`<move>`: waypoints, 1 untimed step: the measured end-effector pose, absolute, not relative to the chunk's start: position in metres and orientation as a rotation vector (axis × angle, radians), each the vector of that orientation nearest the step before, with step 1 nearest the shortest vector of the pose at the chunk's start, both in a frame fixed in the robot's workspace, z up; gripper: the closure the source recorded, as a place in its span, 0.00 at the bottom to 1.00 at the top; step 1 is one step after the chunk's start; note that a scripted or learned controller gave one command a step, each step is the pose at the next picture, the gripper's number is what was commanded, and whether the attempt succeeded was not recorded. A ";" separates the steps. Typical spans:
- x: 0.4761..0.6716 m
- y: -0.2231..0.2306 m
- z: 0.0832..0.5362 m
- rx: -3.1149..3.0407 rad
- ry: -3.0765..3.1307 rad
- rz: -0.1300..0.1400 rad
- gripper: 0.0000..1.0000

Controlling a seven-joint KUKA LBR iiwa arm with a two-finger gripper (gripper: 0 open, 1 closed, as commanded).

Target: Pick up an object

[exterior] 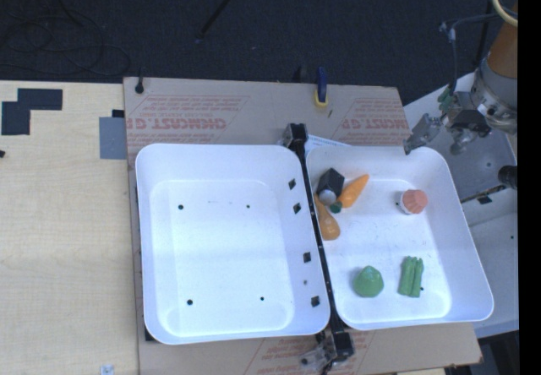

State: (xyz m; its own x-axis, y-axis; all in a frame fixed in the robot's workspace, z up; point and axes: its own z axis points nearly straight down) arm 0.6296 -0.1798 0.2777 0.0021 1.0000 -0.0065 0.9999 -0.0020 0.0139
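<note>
The right bin point(470, 280) holds several small items. An orange carrot point(355, 188) lies beside a black block point(329, 182) near the divider, with an orange bottle-like piece point(327, 223) just below them. A pink round piece point(413, 201) sits toward the right wall. At the front are a green round piece point(368, 281) and a green ridged piece point(411, 276). My gripper point(439, 135) hangs above the bin's back right corner, open, with nothing between its fingers. It is well apart from every item.
The left bin point(152, 238) stands beside the right one, with a black clip strip point(306, 221) along the shared edge. Both rest on a cardboard sheet point(211, 111). A blue and yellow clamp point(321, 88) sits at the sheet's back edge.
</note>
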 end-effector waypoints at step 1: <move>0.568 -0.215 0.465 2.215 2.208 0.008 0.00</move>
State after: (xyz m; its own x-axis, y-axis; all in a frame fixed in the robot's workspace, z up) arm 0.5682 -0.2154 0.4645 0.0030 1.0000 -0.0064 0.9999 -0.0029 0.0136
